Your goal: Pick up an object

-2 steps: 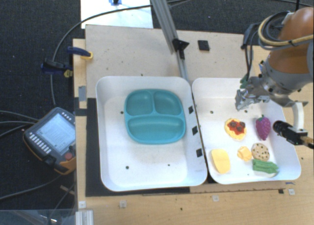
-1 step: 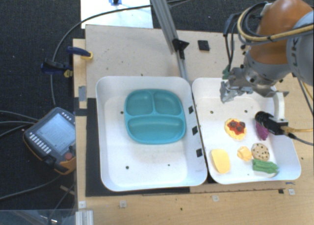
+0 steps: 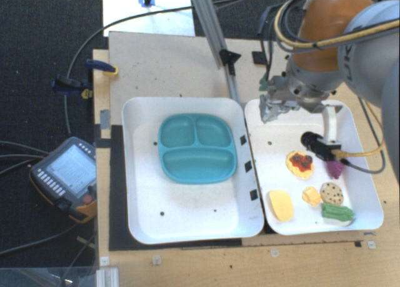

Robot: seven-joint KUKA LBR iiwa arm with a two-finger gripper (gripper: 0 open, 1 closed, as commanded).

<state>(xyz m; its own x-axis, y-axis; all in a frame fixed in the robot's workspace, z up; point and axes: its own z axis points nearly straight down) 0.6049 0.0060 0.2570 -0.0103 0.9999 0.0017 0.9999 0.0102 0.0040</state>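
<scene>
The left bin (image 3: 134, 173) holds a teal divided plate (image 3: 197, 151), lying flat near its middle. The right bin (image 3: 275, 167) holds the small things to pick, all in its near half: a yellow disc (image 3: 300, 163) with red on top, a purple piece (image 3: 336, 169) beside it, a yellow wedge (image 3: 281, 205), a yellow lump (image 3: 311, 196), a cookie (image 3: 331, 192) and a green piece (image 3: 337, 213) touching the cookie. The gripper (image 3: 273, 112) hangs over the right bin's far left corner, well apart from them; whether it is spread or closed cannot be told.

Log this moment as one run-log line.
claw: over right bin, top-left corner | right bin: toy pasta, cheese, cookie | left bin: teal divided plate | pick: not done
</scene>
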